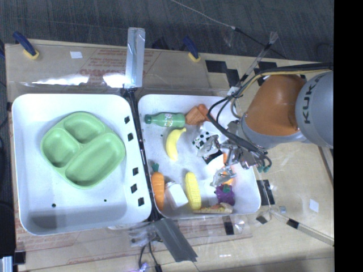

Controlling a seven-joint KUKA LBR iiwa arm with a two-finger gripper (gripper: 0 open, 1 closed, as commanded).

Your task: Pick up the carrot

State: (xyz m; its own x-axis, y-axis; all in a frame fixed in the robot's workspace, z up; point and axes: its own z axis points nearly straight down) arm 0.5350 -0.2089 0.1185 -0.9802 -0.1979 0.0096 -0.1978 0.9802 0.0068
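1. Along the near wall of the right bin (249, 103): carrot (158, 189), lying against the left wall, untouched.
2. Beside it: corn cob (193, 190), purple grapes (225, 194).
3. Mid-bin: gripper (222, 160), well apart from the carrot; finger state cannot be told.
4. Far end: green bottle (166, 119), banana (173, 143).

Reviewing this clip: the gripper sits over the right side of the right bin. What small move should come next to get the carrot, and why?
Probably shift the gripper toward the left wall of the right bin. The carrot lies there, near the front corner, beside a white block and the corn. The gripper hangs near the purple grapes, well apart from the carrot.
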